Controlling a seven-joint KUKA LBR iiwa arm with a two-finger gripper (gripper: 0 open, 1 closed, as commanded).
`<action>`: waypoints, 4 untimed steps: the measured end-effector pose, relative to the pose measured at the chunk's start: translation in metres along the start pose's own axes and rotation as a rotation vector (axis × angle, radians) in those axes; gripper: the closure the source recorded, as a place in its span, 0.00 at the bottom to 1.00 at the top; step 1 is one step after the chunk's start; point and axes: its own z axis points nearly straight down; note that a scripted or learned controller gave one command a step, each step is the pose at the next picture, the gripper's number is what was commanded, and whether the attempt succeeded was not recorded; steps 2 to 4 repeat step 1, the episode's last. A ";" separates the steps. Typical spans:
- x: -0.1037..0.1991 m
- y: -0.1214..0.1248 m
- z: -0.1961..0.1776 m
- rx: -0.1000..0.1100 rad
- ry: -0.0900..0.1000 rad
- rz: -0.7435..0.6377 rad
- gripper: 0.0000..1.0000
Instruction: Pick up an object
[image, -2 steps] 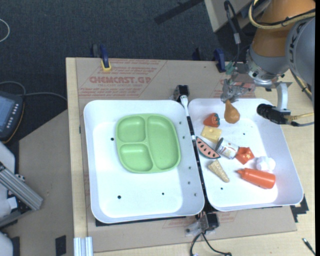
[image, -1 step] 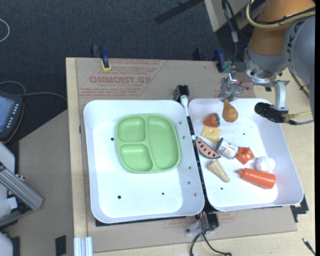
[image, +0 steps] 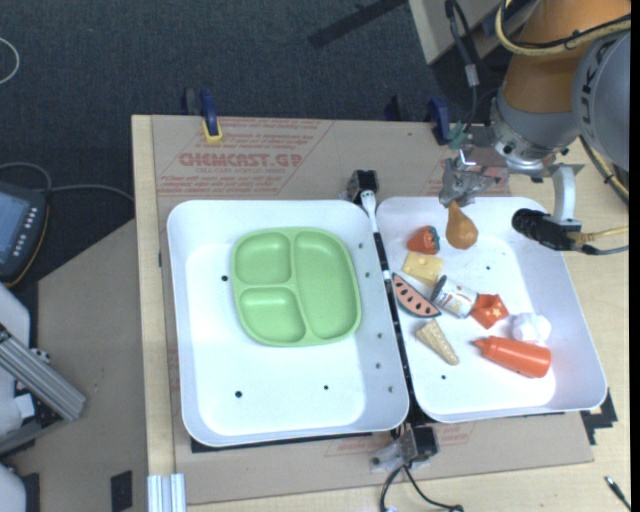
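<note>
- The hand (image: 462, 190) is at the 12 o'clock edge of the right bin (image: 575, 330), and a brown pear (image: 461, 229) hangs just under it.
- The pear's thin top seems to sit between the fingertips, so I judge the hand narrow and holding the pear, but the contact is small.
- Risk: such a thin grip can slip, and the pear can fall on the tomato (image: 424, 239) or the cheese (image: 423, 267) at its 7 o'clock.
- A fast swing towards the green tray (image: 296, 286) at 9 o'clock can shake it loose.
</note>
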 end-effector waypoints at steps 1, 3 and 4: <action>-0.007 0.015 0.011 -0.004 -0.002 0.000 1.00; -0.007 0.015 0.011 -0.004 -0.002 0.000 1.00; -0.007 0.015 0.011 -0.004 -0.002 0.000 1.00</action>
